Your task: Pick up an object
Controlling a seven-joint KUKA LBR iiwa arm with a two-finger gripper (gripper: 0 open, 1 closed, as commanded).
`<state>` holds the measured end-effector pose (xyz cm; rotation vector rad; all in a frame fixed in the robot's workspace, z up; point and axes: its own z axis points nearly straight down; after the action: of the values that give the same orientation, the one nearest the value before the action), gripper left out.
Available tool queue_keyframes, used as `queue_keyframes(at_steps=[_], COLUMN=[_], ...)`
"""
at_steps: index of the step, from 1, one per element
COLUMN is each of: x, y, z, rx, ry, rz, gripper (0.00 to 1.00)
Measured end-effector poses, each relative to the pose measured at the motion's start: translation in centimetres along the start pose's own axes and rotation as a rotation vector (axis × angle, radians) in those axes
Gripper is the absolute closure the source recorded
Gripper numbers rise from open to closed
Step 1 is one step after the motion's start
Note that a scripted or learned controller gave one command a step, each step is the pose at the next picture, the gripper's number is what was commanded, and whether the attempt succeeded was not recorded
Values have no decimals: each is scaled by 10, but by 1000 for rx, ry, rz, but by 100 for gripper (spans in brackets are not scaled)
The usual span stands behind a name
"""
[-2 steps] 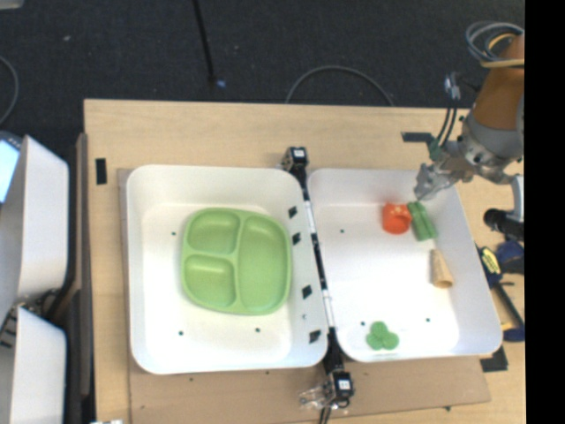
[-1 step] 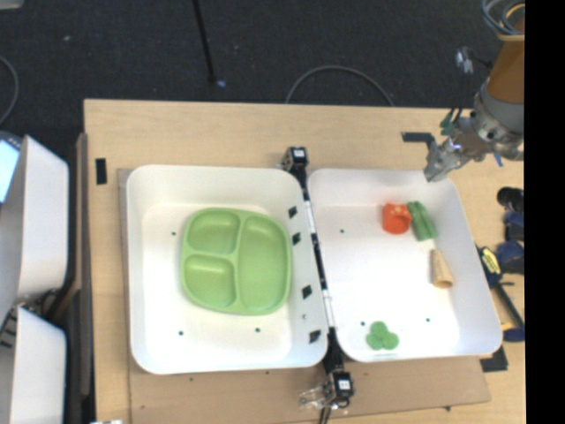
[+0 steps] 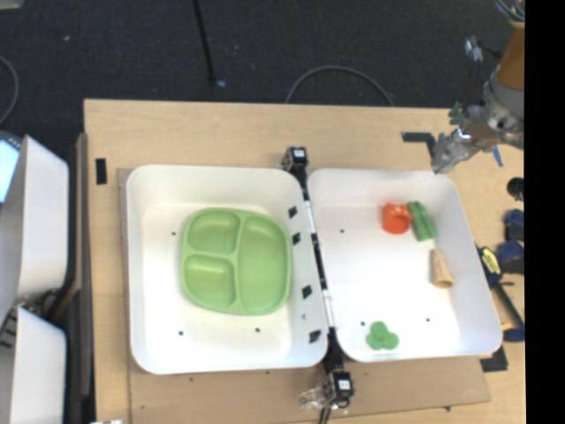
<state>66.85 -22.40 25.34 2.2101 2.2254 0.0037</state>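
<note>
The right bin point(image 3: 353, 263) holds an orange cup point(image 3: 396, 218) lying beside a green stick-shaped piece point(image 3: 421, 221) near its far right corner. A tan wedge-like piece point(image 3: 440, 268) lies below them by the right wall. Close to the bin's front edge sits a small green lumpy object point(image 3: 381, 336). My gripper point(image 3: 445, 153) hangs over the bench just beyond the right bin's far right corner, apart from all of these objects, and I see nothing in it.
A light green divided plate point(image 3: 237, 261) lies in the left bin point(image 3: 146, 325). A black-clipped divider point(image 3: 311, 254) joins the two bins. Blue clamps point(image 3: 510, 237) sit on the bench at the right edge. White boxes point(image 3: 40, 237) stand to the left.
</note>
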Motion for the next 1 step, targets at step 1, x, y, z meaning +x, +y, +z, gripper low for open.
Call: queue_keyframes(at_steps=[1], x=[49], y=[-12], z=[-10], rx=[3], ry=[2], rz=[2], gripper=[100])
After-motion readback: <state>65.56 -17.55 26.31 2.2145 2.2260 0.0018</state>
